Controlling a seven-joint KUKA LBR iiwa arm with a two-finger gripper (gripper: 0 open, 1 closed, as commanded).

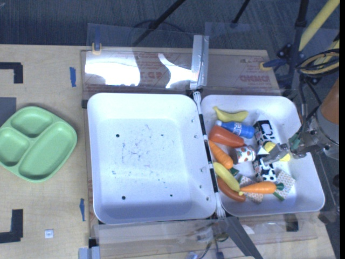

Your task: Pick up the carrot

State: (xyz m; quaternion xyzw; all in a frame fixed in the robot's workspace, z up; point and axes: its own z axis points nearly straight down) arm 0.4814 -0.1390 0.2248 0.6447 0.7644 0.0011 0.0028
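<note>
The carrot (259,188), orange with a green leafy end pointing right, lies flat near the front of the right bin (307,196). It rests among other toys, just in front of a black-and-white patterned item (267,170). My gripper (281,151) reaches in from the right over the right part of this bin. It hovers behind and slightly right of the carrot, apart from it. Nothing can be seen held in it.
The right bin is crowded: a banana (230,114), a blue bottle (238,128), a red-orange pepper-like piece (226,136), a second orange piece (220,153), a yellow piece (226,177). The left bin (99,112) adjoins it. A green divided plate (36,143) sits far left.
</note>
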